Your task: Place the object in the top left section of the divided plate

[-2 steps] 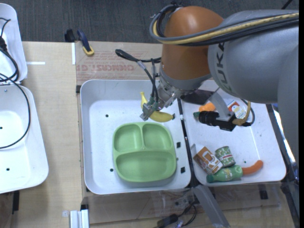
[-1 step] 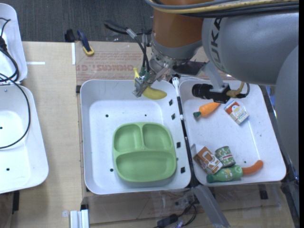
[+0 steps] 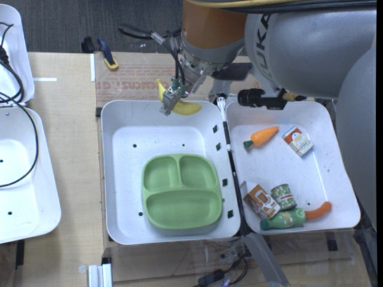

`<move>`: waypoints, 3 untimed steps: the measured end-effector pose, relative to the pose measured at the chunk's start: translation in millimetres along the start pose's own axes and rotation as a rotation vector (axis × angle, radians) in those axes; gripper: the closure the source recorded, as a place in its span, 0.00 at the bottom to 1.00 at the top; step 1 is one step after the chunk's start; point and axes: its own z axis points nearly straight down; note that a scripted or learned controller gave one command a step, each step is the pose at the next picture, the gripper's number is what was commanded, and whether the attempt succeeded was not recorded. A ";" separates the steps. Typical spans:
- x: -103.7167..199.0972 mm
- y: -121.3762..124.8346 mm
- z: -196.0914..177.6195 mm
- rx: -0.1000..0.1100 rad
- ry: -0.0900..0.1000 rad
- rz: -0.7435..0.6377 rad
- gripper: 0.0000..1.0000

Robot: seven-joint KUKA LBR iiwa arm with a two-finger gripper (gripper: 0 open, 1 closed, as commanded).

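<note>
A yellow banana (image 3: 187,107) hangs at the far rim of the left bin (image 3: 119,160), one end poking up to the left of the fingers. My gripper (image 3: 170,104) reaches down from the arm at the top of the view and is shut on the banana near its middle. The green divided plate (image 3: 179,191) lies in the near half of the left bin. Its top left section (image 3: 160,173) holds nothing. The gripper and banana are well beyond the plate, over the bin's back edge.
The right bin (image 3: 335,160) holds a carrot (image 3: 263,136), a small carton (image 3: 298,141), a brown box (image 3: 261,200), a green can (image 3: 283,196), a green bottle (image 3: 284,220) and an orange piece (image 3: 317,210). White trays with a black cable (image 3: 18,88) stand at the left.
</note>
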 end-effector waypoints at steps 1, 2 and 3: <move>-6.2 -95.3 81.1 0.003 0.003 0.145 1.00; 7.0 -81.3 23.4 0.001 0.001 0.010 1.00; 3.9 -161.5 28.9 0.001 0.002 -0.096 1.00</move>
